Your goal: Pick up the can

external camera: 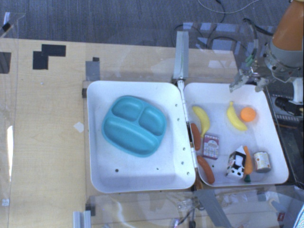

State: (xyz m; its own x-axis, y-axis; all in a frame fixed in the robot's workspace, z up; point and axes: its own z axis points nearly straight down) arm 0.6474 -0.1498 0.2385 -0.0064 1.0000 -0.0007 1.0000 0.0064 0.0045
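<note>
Grey metal and an orange band mark the arm where it reaches in at the upper right, and its hand (pixel 249 78) hangs above the far edge of the right bin (pixel 216 91) with two fingers spread apart and nothing between them. Just below the hand lie a banana (pixel 234 117) and an orange ball (pixel 248 114), touching or nearly so. The can (pixel 261 161) lies on its side in the near right corner of the same bin, well apart from the hand, beside a black-and-white cow toy (pixel 234 164) and a carrot (pixel 247 162) that rests against the toy. As a judgement, the task is barely begun: the can looks untouched, and what remains is to travel across the bin, come down over the can, close on it and lift. Counted in the right bin: two bananas, the second (pixel 202 119) toward the left side, two sausages (pixel 195 136) (pixel 206 170) along the left wall, one small red box (pixel 211 146), one ball, one cow toy, one carrot, one can. The left bin (pixel 97 141) holds one blue divided plate (pixel 134 125). Both bins sit side by side on the pale wooden tabletop (pixel 45 127)
</note>
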